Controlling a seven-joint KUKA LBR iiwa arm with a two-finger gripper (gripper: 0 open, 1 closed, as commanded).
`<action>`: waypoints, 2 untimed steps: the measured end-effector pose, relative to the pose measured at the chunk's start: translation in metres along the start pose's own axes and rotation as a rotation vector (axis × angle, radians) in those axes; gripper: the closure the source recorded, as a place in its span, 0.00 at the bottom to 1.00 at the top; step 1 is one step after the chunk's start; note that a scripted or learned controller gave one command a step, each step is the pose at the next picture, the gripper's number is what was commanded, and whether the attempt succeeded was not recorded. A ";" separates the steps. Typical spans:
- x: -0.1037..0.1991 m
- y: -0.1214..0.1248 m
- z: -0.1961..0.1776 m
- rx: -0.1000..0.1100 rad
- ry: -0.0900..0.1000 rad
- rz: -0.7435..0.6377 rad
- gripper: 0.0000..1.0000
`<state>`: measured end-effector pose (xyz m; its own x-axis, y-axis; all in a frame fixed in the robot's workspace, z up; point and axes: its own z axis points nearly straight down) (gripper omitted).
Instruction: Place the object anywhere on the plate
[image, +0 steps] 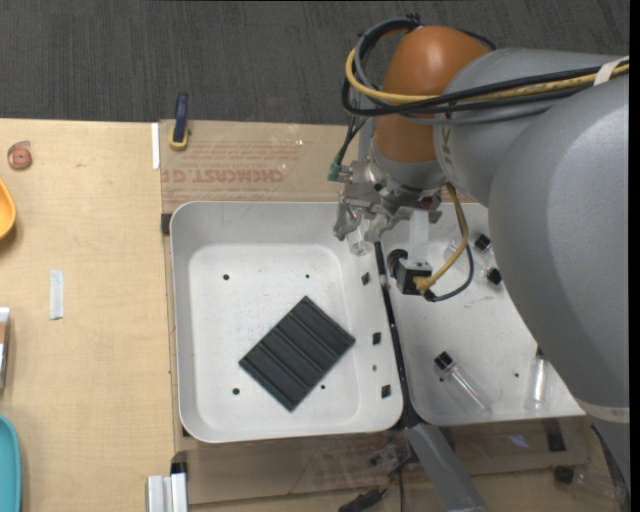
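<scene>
A dark grey ribbed rectangular plate (297, 352) lies turned at an angle on the floor of the left bin (200, 250), with nothing on it. My gripper (358, 232) hangs over the back of the divide between the two bins, up and to the right of the plate and well apart from it. I see nothing held under it. In the right bin (500, 400) lies a small clear tube with a black cap (455, 377), and a second clear piece (536, 380) rests near the arm's edge.
The big grey arm covers most of the right bin. Small black bits (484, 243) lie at that bin's back. Behind the bins is a cardboard sheet (235, 170) with a blue clamp (181, 118). The wooden bench (80, 300) stretches left.
</scene>
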<state>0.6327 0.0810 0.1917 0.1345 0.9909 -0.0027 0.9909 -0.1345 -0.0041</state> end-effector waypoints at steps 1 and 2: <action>0.004 0.004 -0.072 -0.004 0.000 -0.401 1.00; 0.085 0.015 -0.080 -0.003 -0.001 -0.387 1.00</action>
<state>0.6590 0.1635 0.2717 -0.2492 0.9685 -0.0020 0.9685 0.2492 -0.0022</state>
